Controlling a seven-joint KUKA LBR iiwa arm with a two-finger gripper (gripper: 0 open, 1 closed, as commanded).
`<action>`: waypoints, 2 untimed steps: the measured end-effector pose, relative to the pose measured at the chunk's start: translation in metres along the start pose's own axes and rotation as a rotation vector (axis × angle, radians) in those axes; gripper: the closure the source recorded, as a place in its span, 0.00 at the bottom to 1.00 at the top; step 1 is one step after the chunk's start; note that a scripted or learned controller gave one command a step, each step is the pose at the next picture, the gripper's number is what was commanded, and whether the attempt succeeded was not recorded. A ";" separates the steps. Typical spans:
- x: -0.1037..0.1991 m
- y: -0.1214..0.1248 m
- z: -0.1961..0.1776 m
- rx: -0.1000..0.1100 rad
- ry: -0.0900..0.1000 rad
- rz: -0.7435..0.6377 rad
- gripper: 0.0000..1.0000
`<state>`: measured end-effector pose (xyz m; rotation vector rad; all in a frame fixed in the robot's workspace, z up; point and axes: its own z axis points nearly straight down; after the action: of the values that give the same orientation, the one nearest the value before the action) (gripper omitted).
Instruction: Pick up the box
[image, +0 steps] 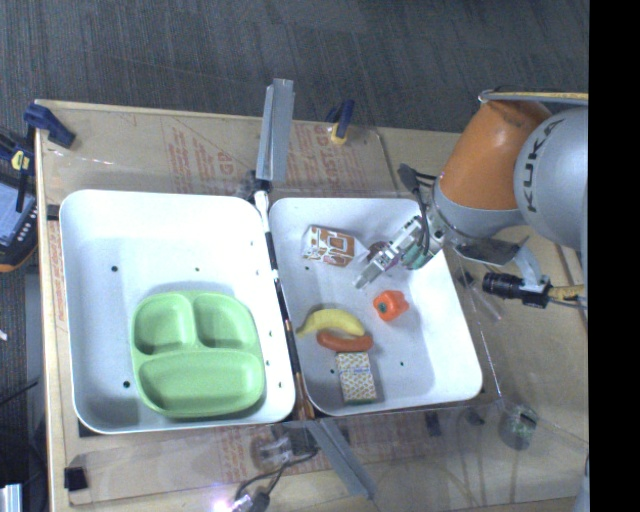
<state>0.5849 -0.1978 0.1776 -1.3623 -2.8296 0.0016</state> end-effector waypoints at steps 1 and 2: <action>0.067 -0.018 -0.044 -0.001 -0.001 -0.369 0.00; 0.076 -0.071 -0.078 0.000 -0.002 -0.688 0.00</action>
<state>0.4819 -0.1826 0.2559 -0.3276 -3.1245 0.0017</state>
